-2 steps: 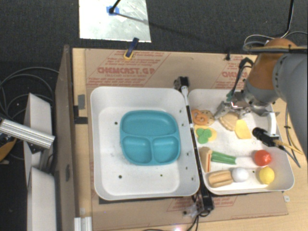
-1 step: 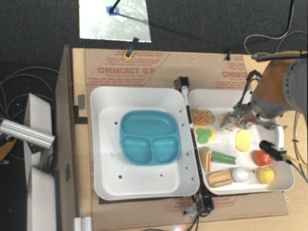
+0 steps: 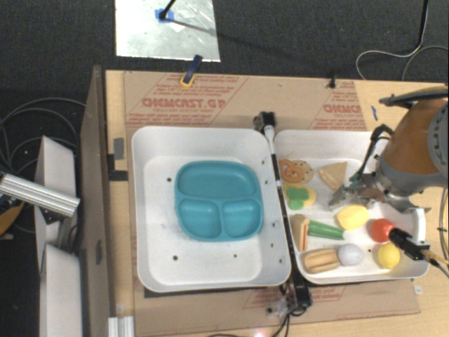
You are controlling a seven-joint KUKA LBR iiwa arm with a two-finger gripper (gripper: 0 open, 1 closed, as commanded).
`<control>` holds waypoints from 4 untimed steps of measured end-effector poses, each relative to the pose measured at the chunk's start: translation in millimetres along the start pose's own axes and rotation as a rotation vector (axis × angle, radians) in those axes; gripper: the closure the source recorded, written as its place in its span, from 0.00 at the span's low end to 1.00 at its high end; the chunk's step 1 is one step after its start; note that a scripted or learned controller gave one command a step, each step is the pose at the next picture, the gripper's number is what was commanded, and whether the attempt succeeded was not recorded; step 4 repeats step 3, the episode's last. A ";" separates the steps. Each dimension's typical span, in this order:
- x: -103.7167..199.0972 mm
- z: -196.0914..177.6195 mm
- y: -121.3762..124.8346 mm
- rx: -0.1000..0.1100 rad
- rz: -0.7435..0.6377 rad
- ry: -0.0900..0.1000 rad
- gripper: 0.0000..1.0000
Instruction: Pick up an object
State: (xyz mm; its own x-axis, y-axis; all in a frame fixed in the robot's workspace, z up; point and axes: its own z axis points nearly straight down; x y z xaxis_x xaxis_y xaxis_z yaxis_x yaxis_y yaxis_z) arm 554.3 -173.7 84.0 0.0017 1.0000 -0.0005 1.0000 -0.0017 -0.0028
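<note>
1. "CHEMCAST" is printed in red on the brown sheet (image 3: pixel 210 97) behind the left bin (image 3: pixel 151 209), which holds a teal tray (image 3: pixel 217 199).
2. Toy food is gathered in the right bin (image 3: pixel 330 140), including a yellow lemon (image 3: pixel 352 217).
3. The gripper (image 3: pixel 345 194) is lowered just behind the lemon; its grip cannot be told.

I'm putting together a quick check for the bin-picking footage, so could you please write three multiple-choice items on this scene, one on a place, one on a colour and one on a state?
1. Where does the divided plate lie?
A. in the left bin
B. in the right bin
C. on the floor

2. What colour is the divided plate?
A. red
B. teal blue
C. yellow

3. How does the gripper stand?
A. raised high over the left bin
B. parked outside both bins
C. low in the right bin among the toy foods

Answers: 1 A, it sits alone inside the left bin; 2 B, plainly teal; 3 C, its tip sits beside the yellow lemon.
</note>
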 end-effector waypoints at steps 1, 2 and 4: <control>39.2 -2.0 79.4 -0.012 -0.012 0.000 0.00; 36.4 -13.0 76.9 -0.010 -0.007 0.001 1.00; 110.0 -106.3 55.9 -0.010 -0.012 0.003 1.00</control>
